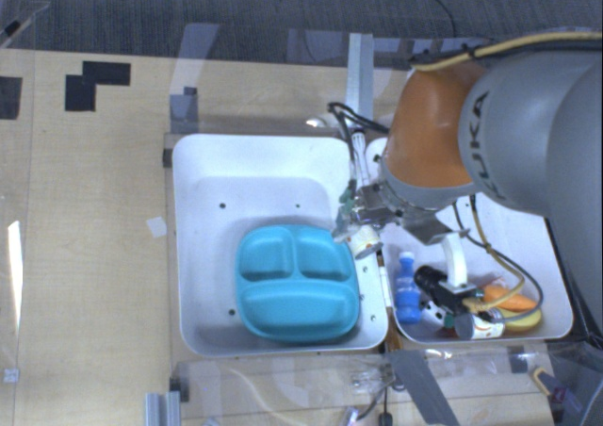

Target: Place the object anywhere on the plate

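Observation:
A blue plate [297, 283] with three compartments lies in the front half of the left bin [226, 188], and nothing is on it. My gripper [356, 224] hangs over the divider between the two bins, just above the plate's back right corner. I see no object held at it. A small blue bottle [407, 288] lies in the right bin close to the divider. Beside it at the front are an orange piece [507, 300] and a yellow piece [524, 321].
The grey and orange arm [490, 122] covers the back of the right bin [556, 311]. A small grey and white item [471, 324] lies at that bin's front edge. Bare white floor shows in the back half of the left bin.

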Motion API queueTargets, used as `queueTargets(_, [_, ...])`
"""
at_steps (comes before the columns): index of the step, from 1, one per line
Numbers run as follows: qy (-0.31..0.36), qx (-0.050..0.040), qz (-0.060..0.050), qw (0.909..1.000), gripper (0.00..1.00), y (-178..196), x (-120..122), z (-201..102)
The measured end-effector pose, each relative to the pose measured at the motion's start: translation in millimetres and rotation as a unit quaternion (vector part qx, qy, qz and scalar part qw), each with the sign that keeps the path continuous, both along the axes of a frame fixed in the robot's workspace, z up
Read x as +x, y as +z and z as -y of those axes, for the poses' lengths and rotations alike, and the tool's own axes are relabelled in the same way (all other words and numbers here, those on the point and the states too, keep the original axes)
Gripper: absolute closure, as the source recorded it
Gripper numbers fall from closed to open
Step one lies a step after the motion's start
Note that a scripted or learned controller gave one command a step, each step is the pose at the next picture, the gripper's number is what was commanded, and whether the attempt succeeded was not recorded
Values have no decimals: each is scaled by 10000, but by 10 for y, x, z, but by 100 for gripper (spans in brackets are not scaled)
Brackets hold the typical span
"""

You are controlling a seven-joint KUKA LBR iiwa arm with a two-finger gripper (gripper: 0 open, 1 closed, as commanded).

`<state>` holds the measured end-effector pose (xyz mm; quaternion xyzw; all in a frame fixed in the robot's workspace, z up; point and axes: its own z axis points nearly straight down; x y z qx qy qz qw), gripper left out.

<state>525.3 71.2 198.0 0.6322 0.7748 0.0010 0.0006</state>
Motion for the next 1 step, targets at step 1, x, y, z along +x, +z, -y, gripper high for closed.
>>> queueTargets(1, [-5, 0, 2, 10000, 0, 1, 1, 3])
